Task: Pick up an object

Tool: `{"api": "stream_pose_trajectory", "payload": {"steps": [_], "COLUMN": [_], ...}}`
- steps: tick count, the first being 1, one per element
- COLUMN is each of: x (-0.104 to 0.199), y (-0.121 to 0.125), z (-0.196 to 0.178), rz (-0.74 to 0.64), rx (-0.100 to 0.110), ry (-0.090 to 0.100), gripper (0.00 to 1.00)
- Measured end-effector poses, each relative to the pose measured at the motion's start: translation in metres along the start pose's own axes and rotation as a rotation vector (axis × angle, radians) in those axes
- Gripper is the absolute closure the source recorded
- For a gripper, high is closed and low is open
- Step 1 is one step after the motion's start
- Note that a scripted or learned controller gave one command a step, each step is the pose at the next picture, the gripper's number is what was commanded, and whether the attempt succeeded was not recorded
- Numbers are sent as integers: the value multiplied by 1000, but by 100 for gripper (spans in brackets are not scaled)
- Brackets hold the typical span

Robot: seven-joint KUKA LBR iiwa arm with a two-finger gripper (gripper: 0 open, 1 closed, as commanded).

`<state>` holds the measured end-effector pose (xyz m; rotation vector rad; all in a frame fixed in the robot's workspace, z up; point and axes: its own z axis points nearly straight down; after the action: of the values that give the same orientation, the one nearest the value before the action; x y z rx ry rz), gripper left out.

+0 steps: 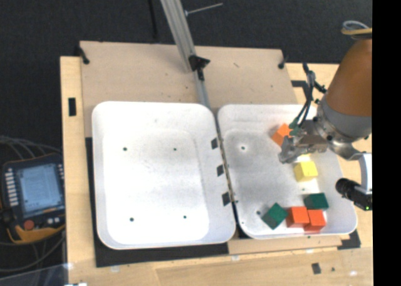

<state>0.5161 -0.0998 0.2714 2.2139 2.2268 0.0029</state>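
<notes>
1. Camera view has us looking down on the right bin (250, 216), where the gripper (289, 151) hangs low over the blocks, and we cannot tell from this angle how it is set.
2. Our worry first: an orange block (281, 133) sits tight against the gripper's upper-left side and a yellow block (305, 170) lies just below and right of it. We judge a descent here could land between the two, or clip one edge and shove it aside.
3. Crowding is the cause; the arm (351, 91) itself covers part of that corner, so we cannot see how the orange block really lies.
4. Nearest candidates, then: orange touching or nearly touching the gripper, yellow just beside it.
5. Further off, near the bin's lower edge, we have a green block (274, 215), two orange blocks (306, 217) touching each other, and another green block (316, 201), all well apart from the gripper.
6. Nothing shows as gripped so far.
</notes>
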Motion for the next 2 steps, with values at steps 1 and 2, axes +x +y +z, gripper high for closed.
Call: {"api": "stream_pose_trajectory", "payload": {"steps": [1,2], "x": [51,100], "y": [10,31], "z": [12,28], "rz": [0,0], "rx": [4,1], "ry": [0,-1], "gripper": [100,100]}}
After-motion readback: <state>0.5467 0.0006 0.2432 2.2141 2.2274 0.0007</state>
